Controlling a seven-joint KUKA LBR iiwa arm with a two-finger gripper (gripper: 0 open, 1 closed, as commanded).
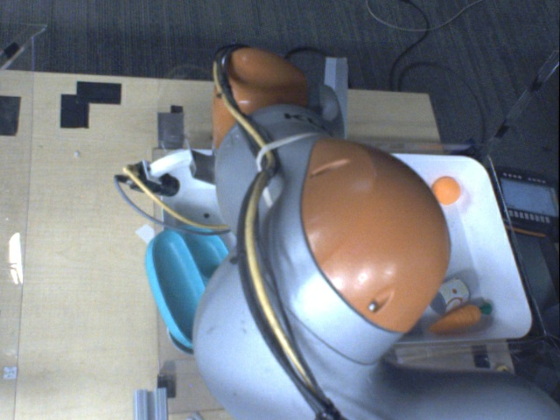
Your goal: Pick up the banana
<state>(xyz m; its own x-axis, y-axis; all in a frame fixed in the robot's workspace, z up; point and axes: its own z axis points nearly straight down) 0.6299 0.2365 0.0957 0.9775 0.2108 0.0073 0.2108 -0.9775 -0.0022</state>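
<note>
The arm (350, 269) looms over both bins, its hand's state impossible to tell; banana unseen, an orange ball (446, 190) and carrot (457, 319) visible, so locating comes next

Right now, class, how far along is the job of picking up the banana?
Done: nothing that the picture can confirm. In hand: the arm reaches over the bins, covering most of them. Left: finding and lifting the banana; in the right bin an orange ball and a carrot lie.

Left bin (188, 201) mostly behind arm (350, 261)
</note>
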